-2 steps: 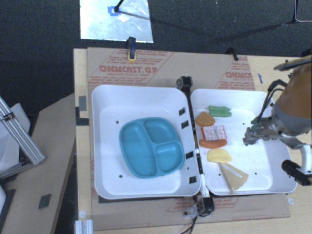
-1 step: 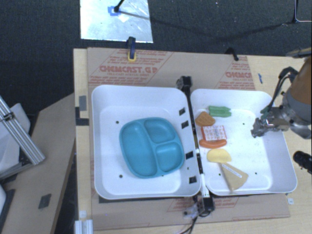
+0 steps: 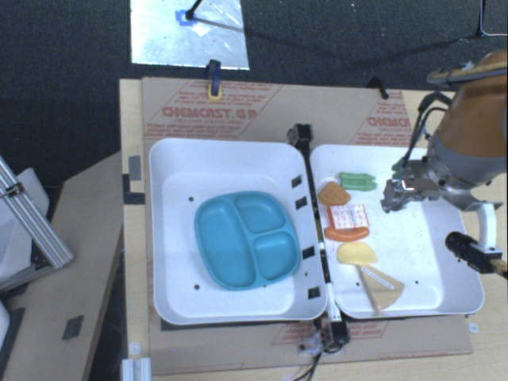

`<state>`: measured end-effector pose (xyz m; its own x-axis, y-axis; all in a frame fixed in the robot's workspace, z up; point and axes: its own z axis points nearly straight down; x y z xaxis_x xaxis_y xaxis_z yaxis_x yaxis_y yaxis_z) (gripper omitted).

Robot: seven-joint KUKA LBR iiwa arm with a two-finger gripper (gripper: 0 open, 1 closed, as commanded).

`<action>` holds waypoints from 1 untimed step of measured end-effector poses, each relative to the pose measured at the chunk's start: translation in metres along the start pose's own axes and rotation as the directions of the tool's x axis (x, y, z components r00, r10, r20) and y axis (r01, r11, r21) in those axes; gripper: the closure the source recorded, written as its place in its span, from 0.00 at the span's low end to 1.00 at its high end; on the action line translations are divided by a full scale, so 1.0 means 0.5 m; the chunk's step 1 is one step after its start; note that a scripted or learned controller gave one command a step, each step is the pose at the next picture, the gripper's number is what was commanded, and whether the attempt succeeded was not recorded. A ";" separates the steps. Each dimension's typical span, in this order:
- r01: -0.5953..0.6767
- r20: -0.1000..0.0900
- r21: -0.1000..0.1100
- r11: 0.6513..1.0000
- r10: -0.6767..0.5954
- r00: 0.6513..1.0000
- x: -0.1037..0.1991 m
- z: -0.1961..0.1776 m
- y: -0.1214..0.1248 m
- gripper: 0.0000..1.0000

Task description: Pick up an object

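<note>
You've got the gripper (image 3: 394, 197) hovering mid right bin (image 3: 452, 288); can't tell its state. Toy food (image 3: 347, 221) sits along the bin's left edge, so shift toward that edge before dropping.

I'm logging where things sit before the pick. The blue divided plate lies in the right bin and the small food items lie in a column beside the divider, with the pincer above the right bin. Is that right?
Not quite. The camera view shows the blue plate in the left bin, not the right one. The rest holds: the food items lie in a column beside the divider, in the right bin, and the pincer is above that bin.
</note>
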<state>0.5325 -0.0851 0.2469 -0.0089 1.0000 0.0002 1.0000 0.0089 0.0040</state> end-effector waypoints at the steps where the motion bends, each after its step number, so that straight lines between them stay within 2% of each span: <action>1: 0.001 -0.001 0.000 1.000 -0.001 1.000 0.115 0.006 0.043 1.00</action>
<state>0.5532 -0.0275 0.2439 -0.0103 0.9999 0.0007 0.9999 0.0103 0.0039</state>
